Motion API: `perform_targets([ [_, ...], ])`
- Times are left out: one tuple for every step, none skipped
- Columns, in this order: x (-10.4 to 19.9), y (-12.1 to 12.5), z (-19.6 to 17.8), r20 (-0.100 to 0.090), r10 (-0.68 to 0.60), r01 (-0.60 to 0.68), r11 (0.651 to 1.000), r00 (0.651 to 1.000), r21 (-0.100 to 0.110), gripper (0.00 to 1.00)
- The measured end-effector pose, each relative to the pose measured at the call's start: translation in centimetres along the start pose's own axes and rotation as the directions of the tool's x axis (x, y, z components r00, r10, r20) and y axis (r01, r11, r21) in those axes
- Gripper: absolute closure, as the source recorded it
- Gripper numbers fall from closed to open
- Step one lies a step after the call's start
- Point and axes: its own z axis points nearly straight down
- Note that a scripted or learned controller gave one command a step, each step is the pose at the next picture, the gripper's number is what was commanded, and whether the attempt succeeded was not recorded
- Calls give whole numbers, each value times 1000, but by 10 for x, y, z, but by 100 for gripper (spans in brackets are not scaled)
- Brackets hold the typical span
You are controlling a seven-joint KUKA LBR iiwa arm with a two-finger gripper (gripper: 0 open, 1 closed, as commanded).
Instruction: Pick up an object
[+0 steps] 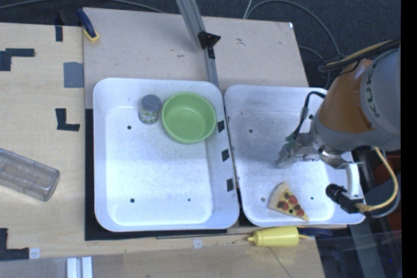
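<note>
The arm is reaching in over the right bin (pixel 260 107), and its jaws (pixel 287 157) are hanging low above that bin's bare floor, roughly at its middle. Nothing is showing between the fingers; whether they are spread or closed I cannot tell from this slant.

The nearest candidate for the pick is the toy pizza slice (pixel 287 201), which is lying flat in the right bin, near its front wall and just forward of the jaws, apart from them. It is probably a light, stiff plastic piece, thin and lying flush on the bin floor, so it is likely to be awkward: the fingers would need to straddle its narrow width near the pointed end or across the crust, pressing right down to the floor, and a smooth surface could let it skate away.

In the left bin (pixel 117 205), well away from the right bin's contents, a green bowl (pixel 189 117) is sitting at the back with a small can (pixel 150 109) standing just beside it. The bowl's rim would offer an easier pinch, being stiff and raised; the can is likely rigid but round and prone to tipping.

A yellow mustard bottle (pixel 276 237) is lying on the desk (pixel 150 42) just outside the right bin's front wall.
</note>
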Motion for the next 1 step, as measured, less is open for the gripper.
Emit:
perform_targets([
  [1, 10, -48, 2, 1, -1, 1000, 1000, -7, 100],
])
